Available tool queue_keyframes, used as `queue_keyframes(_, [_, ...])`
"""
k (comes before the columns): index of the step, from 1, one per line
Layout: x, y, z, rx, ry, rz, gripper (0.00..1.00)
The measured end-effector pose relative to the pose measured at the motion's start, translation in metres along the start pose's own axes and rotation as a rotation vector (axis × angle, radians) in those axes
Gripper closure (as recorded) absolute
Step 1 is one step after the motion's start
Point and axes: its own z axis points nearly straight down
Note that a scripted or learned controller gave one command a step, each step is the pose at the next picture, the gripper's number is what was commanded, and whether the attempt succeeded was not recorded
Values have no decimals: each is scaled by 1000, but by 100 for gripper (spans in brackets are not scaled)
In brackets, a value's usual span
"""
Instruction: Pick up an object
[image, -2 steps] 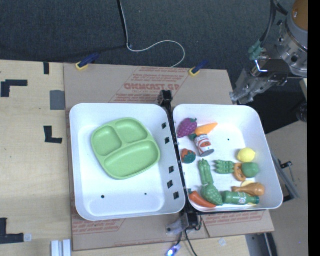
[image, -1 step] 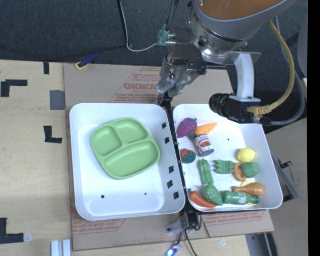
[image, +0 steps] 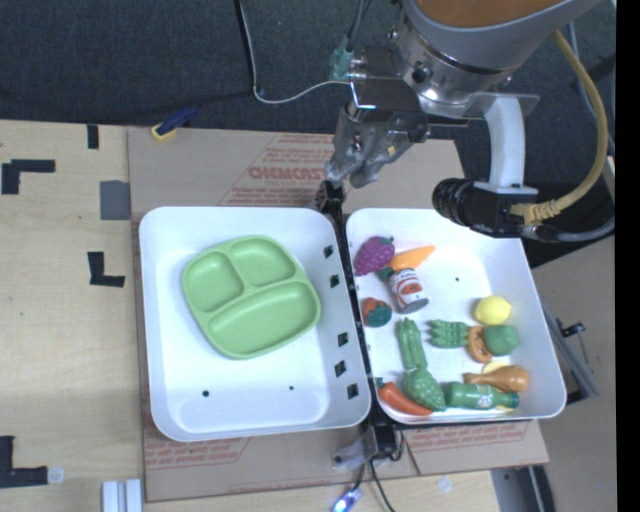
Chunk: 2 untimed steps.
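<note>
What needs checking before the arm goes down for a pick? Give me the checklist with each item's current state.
1. Gripper above a target: not ok; it hangs over the far end of the seam between the two bins, not over any toy.
2. Fingers open: cannot tell.
3. Gripper free of load: cannot tell; the tip is blurred.
4. Targets available: ok; the right bin holds toy foods, such as the purple grapes and the yellow lemon.
5. Isolated target: ok; the lemon has bare floor on its far side.
6. Left bin: ok; the green divided plate lies flat in it.
</note>
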Motion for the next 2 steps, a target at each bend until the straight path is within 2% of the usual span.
queue_keyframes(1, [41,-24,86,9,-3,-1,100])
queue_keyframes(2, [39,-22,71,2,-1,0,100])
